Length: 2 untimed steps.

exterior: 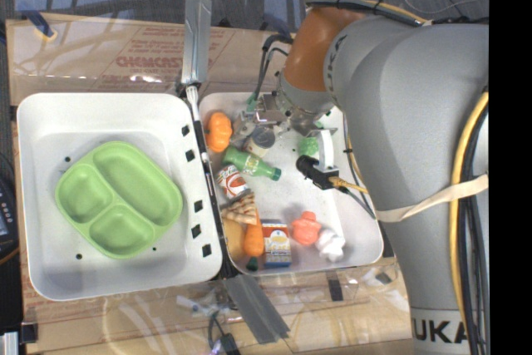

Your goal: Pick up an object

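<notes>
Camera view: gripper point(264, 122) low in the right bin point(359, 249), at its far end beside a green bottle point(252, 163) and an orange ball point(219, 131). Cannot tell its state. Crowded there, so likely to nudge a neighbour or close on nothing. Further in that bin: a can point(231, 179), a small carton point(277, 241), a pink toy point(306, 229). In the left bin point(37, 204), a green divided plate point(119, 198).

You can read "UKA", part of the maker's name, on the arm's base point(445, 332); the cardboard's point(125, 54) red print is illegible.
</notes>
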Available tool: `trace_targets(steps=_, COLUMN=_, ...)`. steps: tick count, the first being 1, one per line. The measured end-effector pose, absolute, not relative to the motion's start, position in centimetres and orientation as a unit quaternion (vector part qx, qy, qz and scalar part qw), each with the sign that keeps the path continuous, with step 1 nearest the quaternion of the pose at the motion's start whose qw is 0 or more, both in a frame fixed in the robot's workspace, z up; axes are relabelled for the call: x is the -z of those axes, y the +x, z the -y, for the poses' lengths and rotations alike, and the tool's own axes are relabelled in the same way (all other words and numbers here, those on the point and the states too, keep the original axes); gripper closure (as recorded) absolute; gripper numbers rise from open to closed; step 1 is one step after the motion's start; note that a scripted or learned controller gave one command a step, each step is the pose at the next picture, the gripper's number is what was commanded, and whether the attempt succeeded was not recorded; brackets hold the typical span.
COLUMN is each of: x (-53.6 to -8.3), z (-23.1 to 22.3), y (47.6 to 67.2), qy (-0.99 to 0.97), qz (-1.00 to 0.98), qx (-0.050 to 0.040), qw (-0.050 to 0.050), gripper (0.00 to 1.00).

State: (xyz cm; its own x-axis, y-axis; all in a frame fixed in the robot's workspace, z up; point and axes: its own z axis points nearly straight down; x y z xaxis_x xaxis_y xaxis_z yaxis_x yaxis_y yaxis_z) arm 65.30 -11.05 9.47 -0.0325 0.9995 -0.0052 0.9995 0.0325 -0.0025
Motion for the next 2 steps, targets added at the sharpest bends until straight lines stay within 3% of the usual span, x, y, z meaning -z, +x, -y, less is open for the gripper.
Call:
trace_targets(steps=1, x=-9.1, z=11.9, y=59.4, qy=0.706, qz=-0.708, qx=0.0016, qw=-0.002, gripper=0.0)
trace_targets(steps=2, x=-9.2, z=10.5, y=60.8, qy=0.646, qz=-0.763, qx=0.0002, qw=0.0, gripper=0.0)
